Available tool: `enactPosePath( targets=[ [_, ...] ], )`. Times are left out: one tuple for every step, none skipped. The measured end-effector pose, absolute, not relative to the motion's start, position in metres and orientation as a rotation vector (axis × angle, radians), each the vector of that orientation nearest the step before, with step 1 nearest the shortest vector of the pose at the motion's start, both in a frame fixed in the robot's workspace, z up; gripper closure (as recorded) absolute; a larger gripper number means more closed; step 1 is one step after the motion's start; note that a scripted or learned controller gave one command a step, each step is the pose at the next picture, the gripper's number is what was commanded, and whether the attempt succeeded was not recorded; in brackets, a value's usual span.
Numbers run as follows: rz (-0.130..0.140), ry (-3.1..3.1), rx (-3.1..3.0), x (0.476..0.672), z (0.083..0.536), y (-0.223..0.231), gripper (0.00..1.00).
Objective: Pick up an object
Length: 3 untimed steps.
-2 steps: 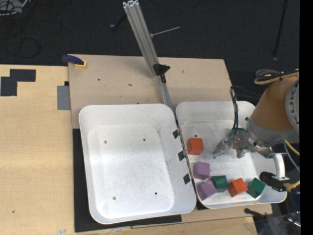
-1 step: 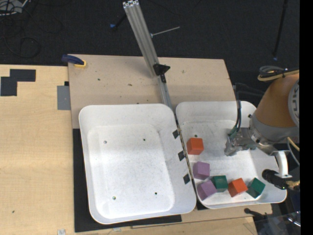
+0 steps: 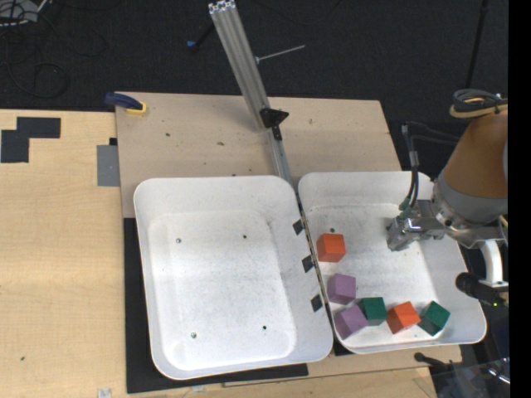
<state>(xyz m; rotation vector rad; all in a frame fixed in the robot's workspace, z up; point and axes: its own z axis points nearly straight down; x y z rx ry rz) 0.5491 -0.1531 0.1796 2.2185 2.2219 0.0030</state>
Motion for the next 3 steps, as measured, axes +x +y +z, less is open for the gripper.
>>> enactPosePath(
  targets=[
    [0.002, 2.218, 2.221, 0.545, 0.227, -0.162, 1.0],
    [0.003, 2.221, 2.217, 0.546, 0.279, -0.163, 1.0],
    [0.001, 2.229, 2.217, 0.566, 0.276, -0.106, 1.0]
  ],
)
